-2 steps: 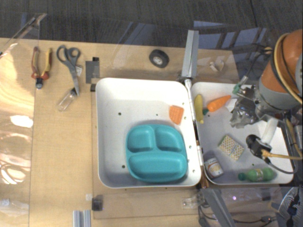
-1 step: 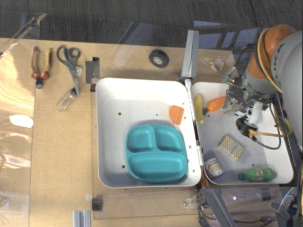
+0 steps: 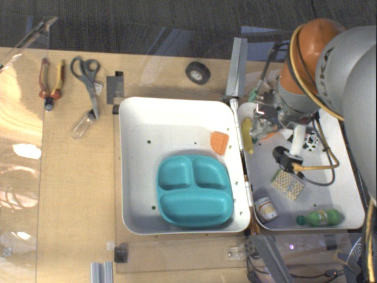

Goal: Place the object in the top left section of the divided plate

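The teal divided plate (image 3: 194,190) lies in the left bin (image 3: 138,158), two small sections on its far side and one large section near. A small orange block (image 3: 219,141) rests on the bin floor just beyond the plate's top right corner, close to the bin's right wall. The gripper (image 3: 260,121) hangs low over the far left part of the right bin (image 3: 344,175), under the grey arm with its orange band (image 3: 306,46). A yellow banana-like piece (image 3: 247,135) lies right beside it along the bin's left wall.
The right bin also holds a patterned square pad (image 3: 287,185), a small can (image 3: 265,209), a green bottle (image 3: 320,218) and a white piece with dark spots (image 3: 310,141). Scissors (image 3: 88,78), pliers (image 3: 49,82) and a tape roll (image 3: 198,72) lie on the bench.
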`<action>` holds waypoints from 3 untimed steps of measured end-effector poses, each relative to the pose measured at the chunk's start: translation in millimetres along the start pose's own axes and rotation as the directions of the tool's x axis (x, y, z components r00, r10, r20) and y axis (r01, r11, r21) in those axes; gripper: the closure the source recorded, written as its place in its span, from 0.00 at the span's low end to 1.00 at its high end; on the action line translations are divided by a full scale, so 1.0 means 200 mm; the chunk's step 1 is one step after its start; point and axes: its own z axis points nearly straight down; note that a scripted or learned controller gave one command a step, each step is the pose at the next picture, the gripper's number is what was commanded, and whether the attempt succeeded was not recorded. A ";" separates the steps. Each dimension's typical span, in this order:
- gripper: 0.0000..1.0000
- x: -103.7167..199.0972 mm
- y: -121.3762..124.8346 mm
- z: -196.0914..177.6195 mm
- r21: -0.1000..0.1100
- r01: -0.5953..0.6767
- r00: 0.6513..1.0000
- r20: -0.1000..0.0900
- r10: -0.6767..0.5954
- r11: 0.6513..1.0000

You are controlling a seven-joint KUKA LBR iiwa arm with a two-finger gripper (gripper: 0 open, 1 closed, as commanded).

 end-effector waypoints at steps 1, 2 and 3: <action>1.00 0.47 -0.09 0.09 0.003 0.078 0.997 -0.001 -0.078 0.997; 1.00 0.76 -0.46 -0.23 0.000 0.159 0.987 -0.002 -0.159 0.987; 1.00 0.91 -0.76 0.43 -0.012 0.103 0.995 -0.007 -0.103 0.995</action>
